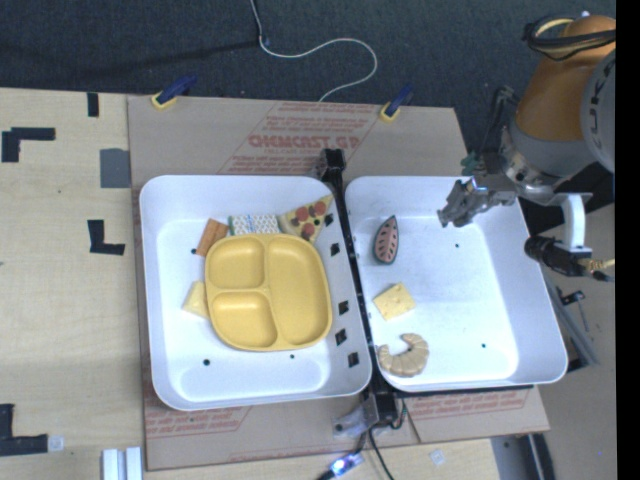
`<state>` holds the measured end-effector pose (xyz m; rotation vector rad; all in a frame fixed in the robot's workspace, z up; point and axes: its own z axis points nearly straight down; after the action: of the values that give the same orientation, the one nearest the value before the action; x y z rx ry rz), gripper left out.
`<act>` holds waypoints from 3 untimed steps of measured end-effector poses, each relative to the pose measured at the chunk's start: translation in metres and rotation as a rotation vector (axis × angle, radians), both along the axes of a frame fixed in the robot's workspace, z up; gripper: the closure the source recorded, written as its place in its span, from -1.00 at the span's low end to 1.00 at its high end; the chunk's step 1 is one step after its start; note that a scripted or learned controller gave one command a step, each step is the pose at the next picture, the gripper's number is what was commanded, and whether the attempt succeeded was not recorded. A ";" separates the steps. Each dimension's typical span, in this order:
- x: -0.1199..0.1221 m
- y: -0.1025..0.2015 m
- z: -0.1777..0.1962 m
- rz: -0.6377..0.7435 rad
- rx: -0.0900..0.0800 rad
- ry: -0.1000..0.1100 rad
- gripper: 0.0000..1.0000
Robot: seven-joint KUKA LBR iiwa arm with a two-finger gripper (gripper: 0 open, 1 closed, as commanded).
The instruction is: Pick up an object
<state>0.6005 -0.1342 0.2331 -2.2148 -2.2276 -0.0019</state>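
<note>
Grey two-finger gripper (458,211) is seen above the right shallow white bin's (520,298) far edge; whether open or closed cannot be told.

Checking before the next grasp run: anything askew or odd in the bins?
Mostly tidy. One oddity: the yellow divided plate in the left bin lies on top of several flat pieces, whose edges poke out at its top and left, so they are partly buried.

A cardboard sheet (300,138) is laid on a wooden bench (60,298). Beyond the sheet, dark carpet (120,28) is crossed by a white cable (320,53).
</note>
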 end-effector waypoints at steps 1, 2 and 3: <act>0.025 0.057 -0.014 0.001 0.000 0.002 1.00; 0.021 0.052 0.001 -0.004 -0.001 0.001 1.00; 0.032 0.054 -0.004 -0.005 -0.002 0.001 1.00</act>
<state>0.6324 -0.0799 0.2296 -2.2206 -2.2232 0.0019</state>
